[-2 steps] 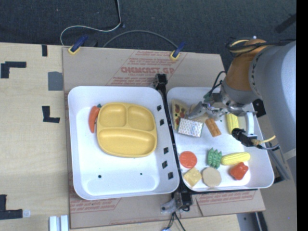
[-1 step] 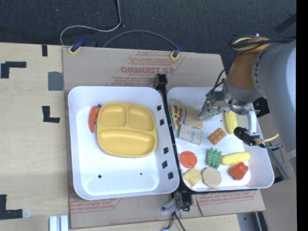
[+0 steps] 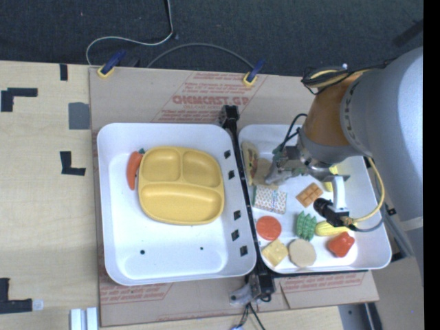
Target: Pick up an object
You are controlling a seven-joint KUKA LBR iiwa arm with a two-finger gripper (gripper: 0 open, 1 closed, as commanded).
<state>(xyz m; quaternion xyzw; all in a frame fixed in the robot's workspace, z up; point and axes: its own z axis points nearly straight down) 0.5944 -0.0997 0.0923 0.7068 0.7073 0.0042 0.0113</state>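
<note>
Right bin (image 3: pixel 371 256): toy food crowded along the near side, tomato slice (image 3: pixel 269 226) beside cracker (image 3: pixel 270 199); end effector (image 3: pixel 278 170) low just above the cracker, finger state cannot be told; likely fault, closing on a neighbour or on nothing.

Grey arm enters from the right, orange band above the wrist, reaching leftward and down. Tool (image 3: pixel 277 172) low at the arm's tip, pointing down. Yellow and black cables loop beside the wrist.
</note>
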